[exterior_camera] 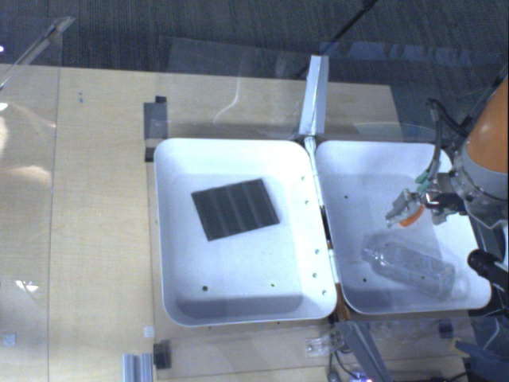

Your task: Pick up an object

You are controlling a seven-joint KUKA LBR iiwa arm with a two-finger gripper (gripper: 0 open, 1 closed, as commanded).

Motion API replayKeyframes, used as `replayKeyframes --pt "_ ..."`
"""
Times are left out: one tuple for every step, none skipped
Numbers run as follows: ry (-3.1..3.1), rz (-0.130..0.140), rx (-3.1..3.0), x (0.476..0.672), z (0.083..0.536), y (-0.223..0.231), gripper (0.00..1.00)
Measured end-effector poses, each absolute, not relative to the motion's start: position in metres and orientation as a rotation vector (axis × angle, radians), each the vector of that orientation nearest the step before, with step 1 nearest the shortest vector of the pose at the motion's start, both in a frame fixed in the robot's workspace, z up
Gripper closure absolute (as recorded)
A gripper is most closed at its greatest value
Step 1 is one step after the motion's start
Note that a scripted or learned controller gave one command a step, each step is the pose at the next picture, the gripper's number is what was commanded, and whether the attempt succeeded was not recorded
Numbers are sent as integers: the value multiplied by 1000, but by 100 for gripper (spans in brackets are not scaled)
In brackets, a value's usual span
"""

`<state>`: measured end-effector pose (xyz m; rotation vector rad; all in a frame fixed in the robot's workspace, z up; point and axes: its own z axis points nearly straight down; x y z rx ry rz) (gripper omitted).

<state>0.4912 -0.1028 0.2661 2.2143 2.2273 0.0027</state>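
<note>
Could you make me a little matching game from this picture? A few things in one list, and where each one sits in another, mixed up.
Things:
1. dark ridged mat
2. clear plastic bottle
3. tool
4. metal post

Places:
A. lying on its side in the right bin
B. lying flat in the left bin
C. standing behind the bins, where they meet
D. over the right bin, above the bottle in the picture

Pairs: 1-B, 2-A, 3-D, 4-C
</note>
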Motion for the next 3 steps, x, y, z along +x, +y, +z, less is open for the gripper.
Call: replayKeyframes --pt "2203 2 2238 574 204 -172 0" --pt "2033 5 2389 588 89 -202 0" --pt "2034 14 2383 591 102 -201 100"
